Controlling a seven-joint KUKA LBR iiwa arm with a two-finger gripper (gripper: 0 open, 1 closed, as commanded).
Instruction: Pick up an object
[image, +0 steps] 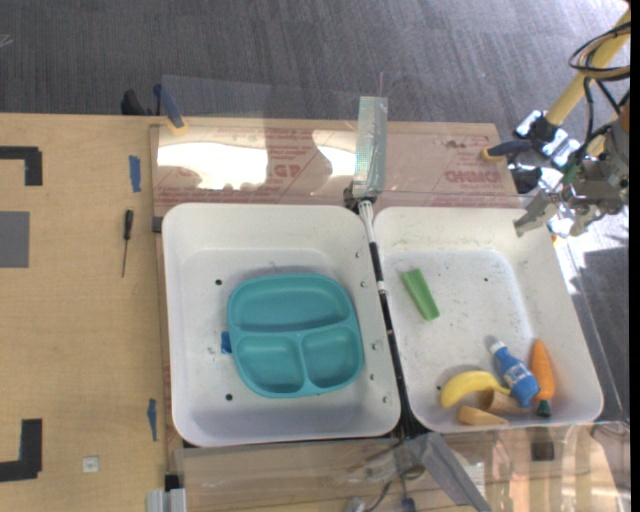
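— White bins, two of them, stand side by side on the desk (80, 330). Is anything picked up yet?

— No, I judge the task is at its beginning. All objects lie in their bins. The left bin (190, 240) holds a teal divided plate (294, 333). The right bin (560, 300) holds a green block (420, 294) near its middle, and in its near right corner a banana (470, 386), a small blue bottle (513, 368), a carrot (542, 370) and a tan piece (482, 416), close together.

— And the arm?

— The gripper (560, 205) is at the right edge of the view, above the far right corner of the right bin, outside its rim as far as I see. Nothing is between the fingers, but if they are wide or narrow I cannot tell; the shape is too small and cluttered with cables.

— Which object is nearest?

— The green block lies well apart, to the left and nearer to the camera. The corner group lies also well apart, toward the near side. So reach, descent and grasp are all left to do.
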